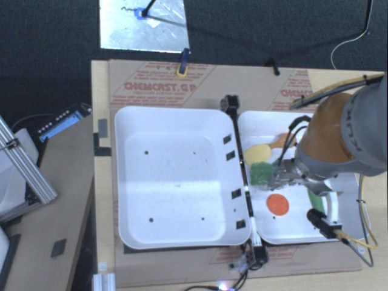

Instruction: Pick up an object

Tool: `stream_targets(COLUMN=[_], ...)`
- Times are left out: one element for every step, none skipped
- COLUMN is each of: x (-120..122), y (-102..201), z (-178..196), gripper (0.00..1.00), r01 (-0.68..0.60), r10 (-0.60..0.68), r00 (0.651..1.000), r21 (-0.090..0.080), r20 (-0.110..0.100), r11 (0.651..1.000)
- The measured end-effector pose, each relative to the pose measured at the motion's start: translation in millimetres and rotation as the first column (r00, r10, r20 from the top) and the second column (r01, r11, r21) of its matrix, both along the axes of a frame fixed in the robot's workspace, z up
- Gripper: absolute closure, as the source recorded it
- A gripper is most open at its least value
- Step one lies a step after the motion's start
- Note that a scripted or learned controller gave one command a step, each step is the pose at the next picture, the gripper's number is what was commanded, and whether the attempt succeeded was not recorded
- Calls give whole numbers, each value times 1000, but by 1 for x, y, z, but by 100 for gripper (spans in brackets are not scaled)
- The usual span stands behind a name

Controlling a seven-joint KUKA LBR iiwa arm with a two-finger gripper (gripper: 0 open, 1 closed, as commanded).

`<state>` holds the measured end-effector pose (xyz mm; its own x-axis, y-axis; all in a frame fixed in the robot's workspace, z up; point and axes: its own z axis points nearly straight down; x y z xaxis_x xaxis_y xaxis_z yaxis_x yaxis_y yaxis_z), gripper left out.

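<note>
The right bin (267, 232) holds a yellow rounded object (257, 153), a green object (262, 173) just below it, and a flat orange-red disc (278, 205) nearer the front. An orange piece (280, 140) shows at the back beside the arm, and a strip of green (317, 199) peeks out under the wrist. My gripper (280, 178) hangs low in the right bin, just right of the green object and above the disc. The wrist hides the gripper's tips.
The left bin (176, 174) lies beside the right one, with black clips (233, 156) along the divider between them. The arm's grey and orange body (339, 132) covers the right bin's far right part.
</note>
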<state>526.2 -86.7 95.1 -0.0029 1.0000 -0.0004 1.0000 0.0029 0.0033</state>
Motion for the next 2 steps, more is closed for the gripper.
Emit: stream_targets(x=[43,14], y=[-14,5], z=[224,382], gripper=[100,100], r01=[-3,-4], r10=[3,4], r00=[1000,1000], r21=[-4,-1], r20=[19,19], r11=[1000,1000])
